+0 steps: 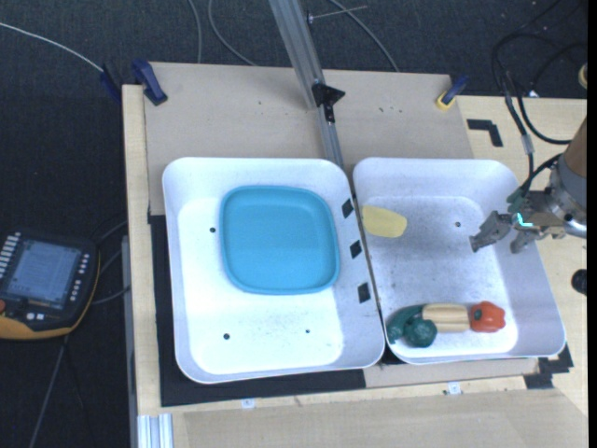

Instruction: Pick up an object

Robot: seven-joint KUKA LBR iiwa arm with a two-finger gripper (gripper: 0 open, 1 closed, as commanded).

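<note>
The gripper (pixel 504 234) hangs over the right edge of the right bin (pixel 438 171), its two grey fingers spread apart with nothing between them, a small green light showing just behind them. The wrist and arm (pixel 574 180) enter from three o'clock. Toward nine o'clock from the jaws the bin floor lies bare and speckled, giving open room across the middle; the bin's right rim sits directly beneath the fingers.

The nearest objects lie at about six to seven o'clock from the jaws, lined up along the bin's near wall: a red piece (pixel 486 317), touching a tan cylinder (pixel 445 317), which touches a dark green lump (pixel 412 329) in the near left corner. At nine o'clock, well apart from the jaws, a pale yellow piece (pixel 383 221) rests against the bin's left wall.

The left bin (pixel 187 250) holds a blue square plate (pixel 279 239), set toward its far side. A metal rail (pixel 297 35) runs in from twelve o'clock to the gap between the bins.
</note>
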